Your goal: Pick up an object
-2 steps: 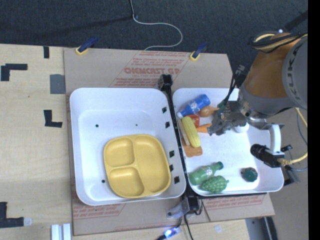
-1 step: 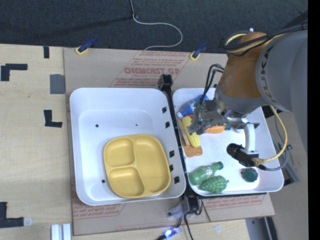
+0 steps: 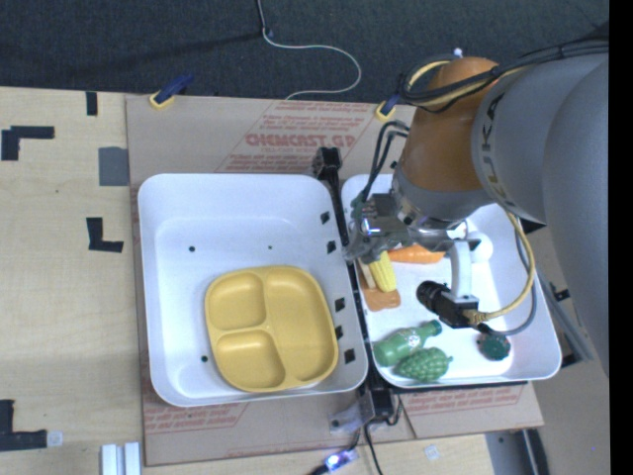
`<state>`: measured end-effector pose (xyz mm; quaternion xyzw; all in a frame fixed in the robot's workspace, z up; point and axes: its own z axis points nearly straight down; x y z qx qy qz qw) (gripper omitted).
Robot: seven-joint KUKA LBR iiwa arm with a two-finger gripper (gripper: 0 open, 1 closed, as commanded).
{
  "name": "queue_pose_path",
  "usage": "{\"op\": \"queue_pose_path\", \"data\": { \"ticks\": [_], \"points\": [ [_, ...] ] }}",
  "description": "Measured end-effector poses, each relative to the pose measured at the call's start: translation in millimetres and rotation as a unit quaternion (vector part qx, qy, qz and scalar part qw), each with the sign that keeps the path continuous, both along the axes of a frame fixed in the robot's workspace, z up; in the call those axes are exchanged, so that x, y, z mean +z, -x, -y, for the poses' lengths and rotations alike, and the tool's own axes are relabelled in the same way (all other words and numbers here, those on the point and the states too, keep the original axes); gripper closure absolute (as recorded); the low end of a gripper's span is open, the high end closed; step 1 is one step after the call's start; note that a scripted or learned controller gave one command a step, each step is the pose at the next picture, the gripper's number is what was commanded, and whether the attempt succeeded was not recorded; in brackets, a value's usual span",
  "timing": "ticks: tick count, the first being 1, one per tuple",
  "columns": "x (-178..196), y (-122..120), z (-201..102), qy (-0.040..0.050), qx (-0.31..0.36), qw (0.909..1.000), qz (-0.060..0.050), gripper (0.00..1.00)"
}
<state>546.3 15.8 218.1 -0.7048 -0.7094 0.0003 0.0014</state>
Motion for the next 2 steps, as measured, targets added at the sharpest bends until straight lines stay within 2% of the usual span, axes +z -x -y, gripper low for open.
{"op": "queue_pose_path", "data": {
  "ticks": [1,2],
  "points": [
    [7.2,-0.2,-47.0,0.0005,-0.001,1.0000,0.000,1.00],
    [-3.3,-10.0,-85.7,0.0012,-0.001,1.0000,0.000,1.00]
  ]
}}
